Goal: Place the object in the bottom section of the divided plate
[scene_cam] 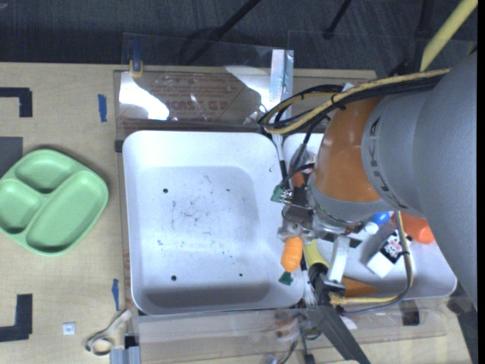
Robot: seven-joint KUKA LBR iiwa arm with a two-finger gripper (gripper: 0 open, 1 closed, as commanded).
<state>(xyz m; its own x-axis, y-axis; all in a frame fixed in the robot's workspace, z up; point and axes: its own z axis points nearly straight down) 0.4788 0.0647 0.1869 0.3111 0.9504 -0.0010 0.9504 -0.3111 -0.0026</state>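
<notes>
Carrot (291, 253) sits upright-ish just under the gripper (297, 232) at the left bin's (151, 158) right rim; whether it's pinched, I can't tell. The divided plate (51, 201) lies well left, beyond that bin.

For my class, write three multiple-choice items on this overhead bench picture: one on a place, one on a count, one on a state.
1. Where does the green divided plate lie?
A. On the bench left of the bins
B. Inside the right bin
C. Under the arm

2. How many sections does the plate have?
A. Two
B. Three
C. Five

3. What is the plate's state?
A. Holds the carrot
B. Overturned
C. Upright, with nothing in its sections

Answers:
1 A: it sits on the wooden bench, beside the left bin.
2 B: two small sections and one large.
3 C: the orange toy carrot is at the bins' shared edge, below the arm.
</notes>
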